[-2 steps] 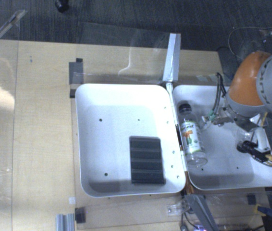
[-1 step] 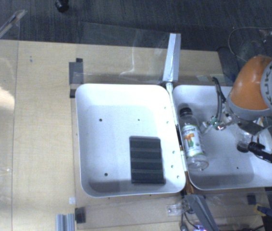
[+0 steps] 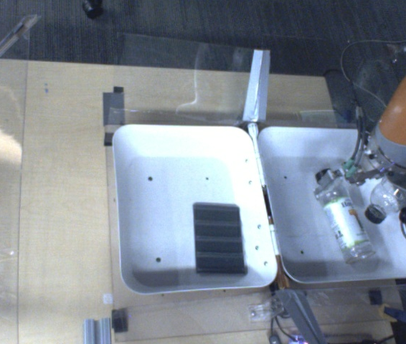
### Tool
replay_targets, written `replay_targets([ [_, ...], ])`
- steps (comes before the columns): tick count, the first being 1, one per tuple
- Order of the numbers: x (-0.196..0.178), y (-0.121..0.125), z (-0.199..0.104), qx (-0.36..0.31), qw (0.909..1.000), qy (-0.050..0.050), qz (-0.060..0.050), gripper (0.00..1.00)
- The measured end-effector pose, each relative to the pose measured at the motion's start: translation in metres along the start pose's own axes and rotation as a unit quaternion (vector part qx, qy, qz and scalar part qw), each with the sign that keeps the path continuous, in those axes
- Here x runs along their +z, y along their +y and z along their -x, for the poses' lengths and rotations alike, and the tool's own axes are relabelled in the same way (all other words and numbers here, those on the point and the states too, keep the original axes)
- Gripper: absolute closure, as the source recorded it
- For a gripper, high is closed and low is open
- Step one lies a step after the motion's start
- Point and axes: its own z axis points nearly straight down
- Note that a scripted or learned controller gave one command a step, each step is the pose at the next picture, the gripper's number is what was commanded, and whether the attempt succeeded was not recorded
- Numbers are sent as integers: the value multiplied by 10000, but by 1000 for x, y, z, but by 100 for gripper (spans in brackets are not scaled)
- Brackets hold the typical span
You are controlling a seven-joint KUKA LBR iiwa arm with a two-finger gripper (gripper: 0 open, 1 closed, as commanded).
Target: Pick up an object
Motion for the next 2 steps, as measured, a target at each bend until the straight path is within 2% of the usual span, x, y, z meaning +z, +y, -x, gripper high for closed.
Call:
replay_targets([
  [1,-20,49,3,-298,9996,4,-4,0],
  [2,-27,24,57,-360,9994,-3,-2,0],
])
